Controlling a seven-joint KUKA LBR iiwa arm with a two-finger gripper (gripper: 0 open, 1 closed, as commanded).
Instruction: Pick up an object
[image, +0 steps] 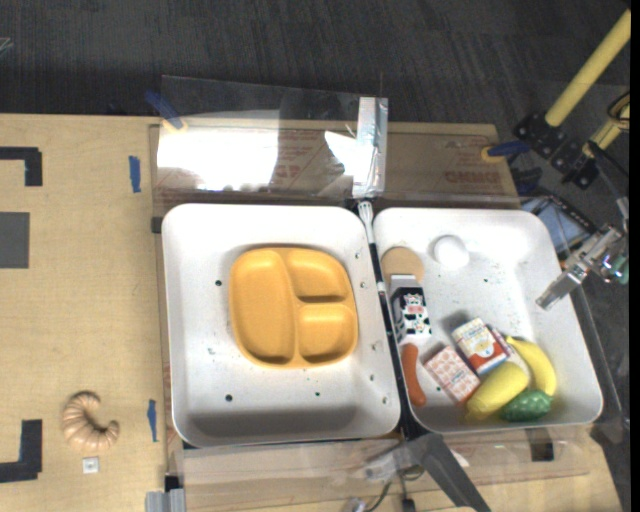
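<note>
Camera view, from above and at a slant: I see the counter (70, 300) carrying two white bins side by side. Left bin (190, 330) holds an orange divided tray (293, 304), lying flat near its centre. Right bin (520, 250) holds the loose items, most gathered toward its near edge. Banana (538, 362) curves along the near right side; a yellow lemon-like piece (495, 389) lies just beside it, touching a green piece (528, 404) at the near right corner. Two small cartons, one with a red and blue face (480, 346) and one with a red speckled face (449, 371), sit side by side against the yellow piece. Red sausage (413, 375) lies along the wall shared with the left bin; above it stand a black-and-white box (411, 312) and a tan rounded piece (402, 262). White disc (448, 251) rests toward the far side. Tool (585, 268) hangs at the right bin's right rim, well apart from the items; I cannot tell whether it is apart or together. Croissant (90, 420) lies on the counter, left of the bins.
</note>
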